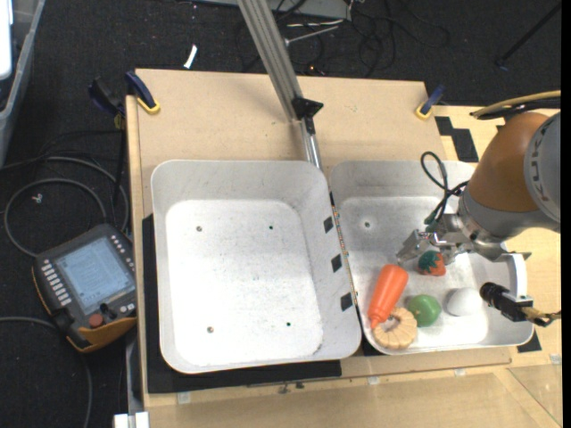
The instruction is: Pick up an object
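Observation:
My gripper [431,255] is down in the right bin [375,205], right over a small red and teal object [433,264] that shows just under its fingertips. Whether that object sits between the fingers is not visible. An orange carrot [387,292] lies to the gripper's lower left. A green ball [425,308] and a tan round piece [396,330] lie near the bin's front wall. A white ball [461,302] rests to the right of the green one.
The left bin [178,194] sits beside the right one, sharing a raised middle rim. A metal pole [272,47] slants in from the top toward the bins. A teach pendant [85,279] lies on the floor at left.

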Motion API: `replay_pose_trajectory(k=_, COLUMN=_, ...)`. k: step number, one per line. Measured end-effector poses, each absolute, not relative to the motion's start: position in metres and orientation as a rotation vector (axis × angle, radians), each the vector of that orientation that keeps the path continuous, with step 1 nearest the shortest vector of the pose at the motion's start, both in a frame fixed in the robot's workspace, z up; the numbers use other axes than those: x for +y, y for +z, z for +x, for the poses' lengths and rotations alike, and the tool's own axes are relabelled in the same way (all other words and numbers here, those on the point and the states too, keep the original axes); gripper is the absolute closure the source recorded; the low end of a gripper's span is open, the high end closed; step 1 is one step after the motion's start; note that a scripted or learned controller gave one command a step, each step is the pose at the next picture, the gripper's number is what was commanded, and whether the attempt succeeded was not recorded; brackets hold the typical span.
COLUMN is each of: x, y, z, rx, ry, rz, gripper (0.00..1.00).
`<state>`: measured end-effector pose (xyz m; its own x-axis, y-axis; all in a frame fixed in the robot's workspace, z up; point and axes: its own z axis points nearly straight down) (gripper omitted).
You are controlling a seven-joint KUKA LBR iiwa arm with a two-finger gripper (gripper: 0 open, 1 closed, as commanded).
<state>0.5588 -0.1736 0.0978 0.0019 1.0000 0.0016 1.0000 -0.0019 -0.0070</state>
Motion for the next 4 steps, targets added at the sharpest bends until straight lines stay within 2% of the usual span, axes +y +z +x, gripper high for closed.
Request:
replay_pose_trajectory(k=1, x=-0.173, y=0.095, z=0.559, rx=-2.220, ry=0.000, rz=-2.223, gripper=0.00)
replay_pose_trajectory(k=2, x=-0.173, y=0.106, z=0.560, rx=-2.221, ry=-0.002, rz=-2.224, gripper=1.00)
replay_pose_trajectory(k=3, x=-0.178, y=0.149, z=0.562, rx=-2.226, ry=-0.003, rz=-2.224, gripper=1.00)
replay_pose_trajectory(k=4, x=-0.176, y=0.212, z=0.568, rx=-2.231, ry=-0.005, rz=-2.222, gripper=1.00)
